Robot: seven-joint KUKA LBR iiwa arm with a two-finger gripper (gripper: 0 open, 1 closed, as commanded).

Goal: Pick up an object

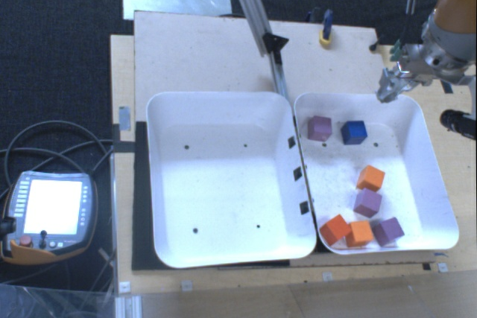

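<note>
Matte purple, blue and orange cubes [363, 197] in smooth white bin [432, 160], metal jaws' grip unclear.

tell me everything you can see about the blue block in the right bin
The blue block is a small solid-coloured cube, matte like painted wood or foam. It sits flat on the floor of the right bin, near the far wall, slightly turned. A purple block lies just to its left in the view, apart from it. Nothing touches it.

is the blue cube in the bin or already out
In. The blue cube sits on the floor of the right bin, beside a purple cube. The gripper is above the bin's far rim, apart from it.
</note>
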